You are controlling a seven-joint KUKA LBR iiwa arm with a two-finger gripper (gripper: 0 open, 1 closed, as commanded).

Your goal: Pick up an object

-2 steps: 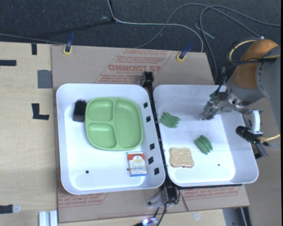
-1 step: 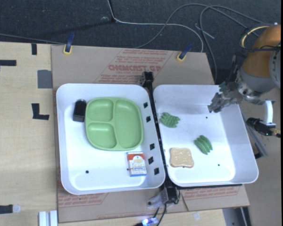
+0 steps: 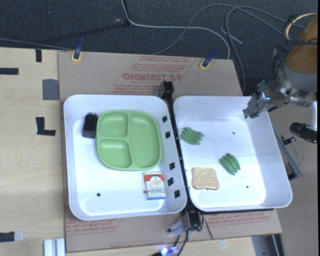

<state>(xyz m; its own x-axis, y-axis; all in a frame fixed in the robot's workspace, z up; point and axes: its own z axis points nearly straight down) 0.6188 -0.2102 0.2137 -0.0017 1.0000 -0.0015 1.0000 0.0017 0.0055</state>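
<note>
Camera view: gripper (image 3: 254, 110) hovers over right bin (image 3: 272, 159) far right corner; claw state cannot tell, nothing visibly held. Candidates in right bin: toast (image 3: 205, 178) near front edge, green pod (image 3: 230, 164) mid-bin, leafy green (image 3: 191, 136) by left wall. Risk: small flat items slip; descent near wall could strike rim.

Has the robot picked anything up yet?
Not yet. The gripper sits at the right bin's upper right rim, with nothing visibly in it. Everything lies in place: the toast and two green pea pods in the right bin; the green plate, small box and black block in the left bin. The whole pick is left.
</note>
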